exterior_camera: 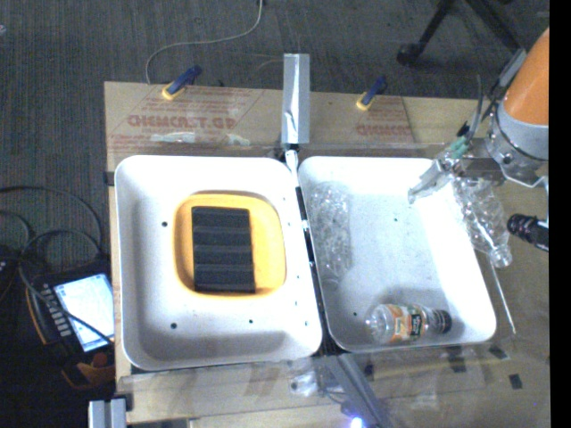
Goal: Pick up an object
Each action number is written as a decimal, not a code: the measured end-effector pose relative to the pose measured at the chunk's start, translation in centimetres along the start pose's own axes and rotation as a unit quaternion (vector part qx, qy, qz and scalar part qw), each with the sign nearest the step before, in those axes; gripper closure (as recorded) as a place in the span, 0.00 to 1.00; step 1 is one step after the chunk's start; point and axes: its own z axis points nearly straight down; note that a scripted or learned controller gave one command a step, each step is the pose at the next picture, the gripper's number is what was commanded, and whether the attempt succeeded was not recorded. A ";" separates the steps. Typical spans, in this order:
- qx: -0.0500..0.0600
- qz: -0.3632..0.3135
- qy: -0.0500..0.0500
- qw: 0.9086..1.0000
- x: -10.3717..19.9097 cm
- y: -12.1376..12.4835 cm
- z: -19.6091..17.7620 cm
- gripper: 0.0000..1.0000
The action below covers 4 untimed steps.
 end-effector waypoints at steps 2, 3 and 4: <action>-0.002 -0.061 -0.001 0.998 -4.9 -0.4 -10.2 0.00; -0.002 0.079 -0.002 0.997 -5.1 -4.4 -16.3 0.00; -0.001 0.194 -0.001 0.981 -1.8 -7.6 -14.4 0.00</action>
